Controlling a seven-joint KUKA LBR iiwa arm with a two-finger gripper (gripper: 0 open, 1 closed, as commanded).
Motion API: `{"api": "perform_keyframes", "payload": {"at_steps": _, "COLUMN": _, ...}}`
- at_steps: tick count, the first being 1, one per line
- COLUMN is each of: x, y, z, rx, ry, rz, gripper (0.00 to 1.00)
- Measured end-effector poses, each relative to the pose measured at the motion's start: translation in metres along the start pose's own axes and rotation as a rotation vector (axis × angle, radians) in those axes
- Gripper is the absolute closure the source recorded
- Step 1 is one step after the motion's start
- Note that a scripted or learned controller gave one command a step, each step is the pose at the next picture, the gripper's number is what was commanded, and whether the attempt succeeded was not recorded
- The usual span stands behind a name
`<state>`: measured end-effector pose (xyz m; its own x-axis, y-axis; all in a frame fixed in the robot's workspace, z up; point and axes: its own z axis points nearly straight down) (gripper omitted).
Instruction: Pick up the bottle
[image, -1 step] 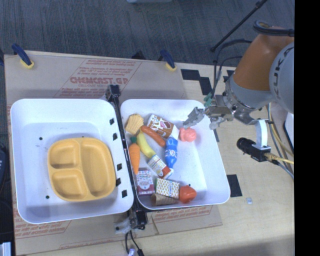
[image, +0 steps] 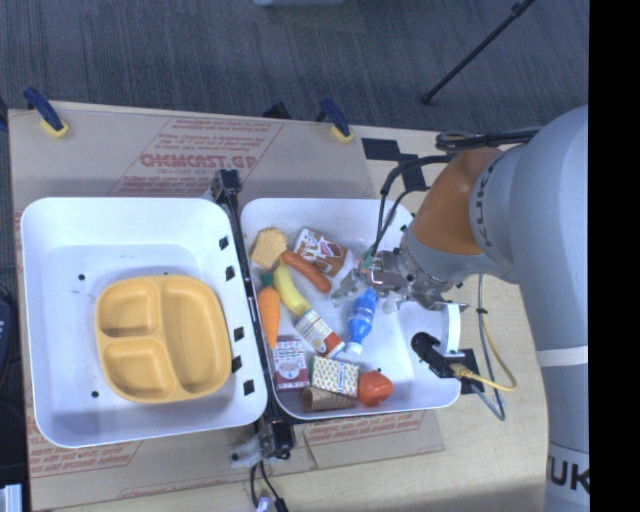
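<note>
A: Gripper state?
B: Two-finger metal gripper (image: 368, 276) sits low in the right white plastic bin (image: 425, 385); can't tell how it stands.
A: Bottle?
B: Clear blue plastic bottle with blue cap (image: 361, 318) lies tilted just below the gripper, top end right at it. Contact unclear.
A: Nearby?
B: Yellow toy banana (image: 289, 290) and orange toy carrot (image: 270, 316) to its left. Yellow sectioned plastic tray (image: 160, 336) well apart, in the left white bin (image: 40, 330).

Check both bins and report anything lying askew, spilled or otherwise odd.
Nothing is spilled or visibly damaged. The right bin holds a loose jumble of toy food: the blue bottle lies on its side at a slant, close below the claw, and a carrot lies against the left wall. The yellow tray sits flat in the left bin.
</note>
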<state>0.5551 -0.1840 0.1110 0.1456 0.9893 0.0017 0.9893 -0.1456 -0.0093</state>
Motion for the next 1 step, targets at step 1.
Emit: {"api": "perform_keyframes", "payload": {"at_steps": 1, "x": -0.0002, "y": 0.0021, "z": -0.0126, "rx": -0.004, "ry": -0.001, "rz": -0.004, "gripper": 1.0}}
